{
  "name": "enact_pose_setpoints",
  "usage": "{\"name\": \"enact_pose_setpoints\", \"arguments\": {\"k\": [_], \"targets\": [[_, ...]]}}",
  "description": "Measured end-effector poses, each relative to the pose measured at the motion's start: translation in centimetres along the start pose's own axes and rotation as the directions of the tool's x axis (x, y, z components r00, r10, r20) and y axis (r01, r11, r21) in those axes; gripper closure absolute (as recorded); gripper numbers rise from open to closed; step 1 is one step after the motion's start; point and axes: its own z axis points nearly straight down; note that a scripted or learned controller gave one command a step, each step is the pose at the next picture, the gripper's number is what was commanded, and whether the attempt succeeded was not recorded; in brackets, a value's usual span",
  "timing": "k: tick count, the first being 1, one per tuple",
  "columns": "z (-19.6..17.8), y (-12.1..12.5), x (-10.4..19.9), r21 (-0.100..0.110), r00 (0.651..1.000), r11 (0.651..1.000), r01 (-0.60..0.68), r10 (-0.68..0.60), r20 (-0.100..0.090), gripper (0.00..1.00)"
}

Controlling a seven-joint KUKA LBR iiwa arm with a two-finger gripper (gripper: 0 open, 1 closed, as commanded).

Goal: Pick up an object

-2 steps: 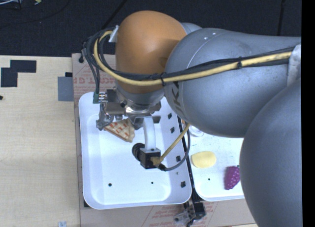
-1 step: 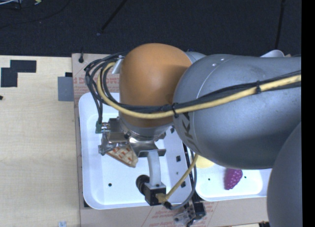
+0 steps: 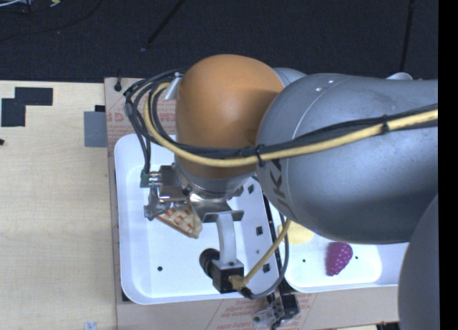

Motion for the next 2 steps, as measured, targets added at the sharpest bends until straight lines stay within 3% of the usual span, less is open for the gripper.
{"name": "enact_pose_setpoints", "arguments": {"k": [2], "targets": [[-1.7,-0.01,0.0,0.0,1.0,1.0,0.002,-0.002,0.0,1.0]]}}
